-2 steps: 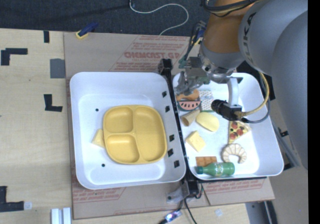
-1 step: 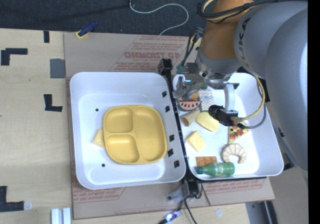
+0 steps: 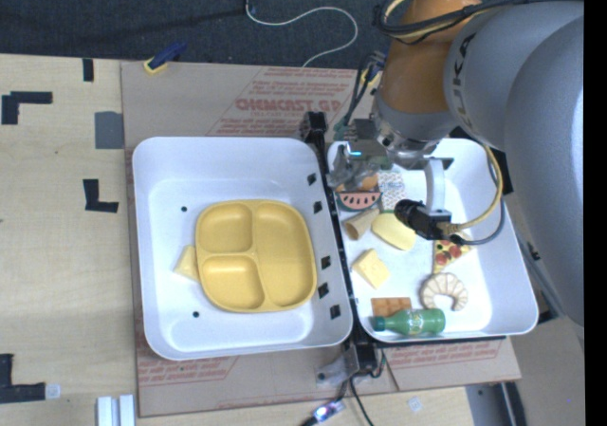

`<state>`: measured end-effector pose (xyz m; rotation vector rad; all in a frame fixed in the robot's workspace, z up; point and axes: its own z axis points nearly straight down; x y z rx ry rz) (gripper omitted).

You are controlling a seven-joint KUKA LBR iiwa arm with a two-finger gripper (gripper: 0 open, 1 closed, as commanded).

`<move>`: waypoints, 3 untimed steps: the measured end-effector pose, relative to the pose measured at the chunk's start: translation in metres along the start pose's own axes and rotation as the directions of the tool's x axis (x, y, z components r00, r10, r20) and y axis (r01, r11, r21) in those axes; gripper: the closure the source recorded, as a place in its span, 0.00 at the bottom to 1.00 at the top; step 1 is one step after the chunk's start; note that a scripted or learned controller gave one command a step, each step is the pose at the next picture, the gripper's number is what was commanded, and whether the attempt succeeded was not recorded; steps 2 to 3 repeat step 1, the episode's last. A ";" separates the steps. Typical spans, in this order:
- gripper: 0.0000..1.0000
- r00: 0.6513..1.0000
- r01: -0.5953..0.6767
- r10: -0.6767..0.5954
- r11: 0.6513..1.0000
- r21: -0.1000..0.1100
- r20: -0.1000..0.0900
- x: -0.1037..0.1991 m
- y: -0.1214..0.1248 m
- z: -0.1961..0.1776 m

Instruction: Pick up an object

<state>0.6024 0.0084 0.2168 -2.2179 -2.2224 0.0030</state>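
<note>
Looking down from the camera view on the worktop (image 3: 57, 225), two white bins lying side by side. Left bin (image 3: 161, 177) carrying a yellow divided plate (image 3: 256, 255), with a pale yellow wedge (image 3: 185, 263) peeking out just beside the plate's left edge. Right bin (image 3: 503, 305) holding the play food: a watermelon slice (image 3: 360, 197) near the bin's upper left, a small tan cone (image 3: 355, 227) below it, a yellow lemon-like piece (image 3: 393, 231) to the right, a cheese block (image 3: 372, 269), a cracker (image 3: 390, 305), a green bottle (image 3: 410, 322) lying along the near wall, a croissant (image 3: 445, 291) and a pizza slice (image 3: 448, 252).

Reaching in from the right, the grey arm (image 3: 531, 83) with its orange band (image 3: 422, 45), wrist hanging over the far left part of the right bin. Claw (image 3: 365, 166) sitting low just above the watermelon slice, but too cluttered by cables and metal to read; cannot tell whether released or clenched. Nothing visibly lifted, every item apparently resting on the bin floor.

Judging progress: approach seemingly under way, watermelon slice the likeliest target. Grasp and lift remaining to be done.
</note>
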 end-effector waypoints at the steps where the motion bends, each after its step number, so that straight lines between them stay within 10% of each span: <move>1: 1.00 1.000 0.000 0.000 1.000 -0.001 0.000 -0.007 0.012 -0.001; 3: 1.00 1.000 0.000 0.000 1.000 -0.001 0.000 -0.007 0.012 -0.001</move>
